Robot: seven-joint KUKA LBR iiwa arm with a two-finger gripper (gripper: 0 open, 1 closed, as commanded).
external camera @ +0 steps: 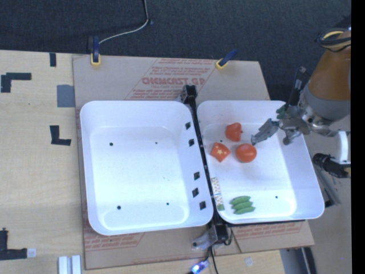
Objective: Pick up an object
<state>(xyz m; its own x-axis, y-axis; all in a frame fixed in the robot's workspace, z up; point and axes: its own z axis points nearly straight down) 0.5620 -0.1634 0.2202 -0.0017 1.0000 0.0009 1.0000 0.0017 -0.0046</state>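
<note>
The green pods lie nearest to the camera, at the front of the right bin, well apart from the fingers, so I would leave them for this try. I have the gripper over the right bin, coming in from the right at a slant, and the dark fingers point down and to the left. I cannot tell if they are apart or together, because they look like one dark shape from here; nothing shows between them. The round red piece is just beside the fingertips, a little in front and to the left of them, so I judge it the best target. Two other red pieces are near: one beyond the fingertips to the left, one further left, close to the wall between the bins. To do this step well, I think the fingers must open wide first, then go down with the round piece in the middle between them, and not touch its neighbours. A round thing can roll away if one finger arrives first. The left bin plays no part.
</note>
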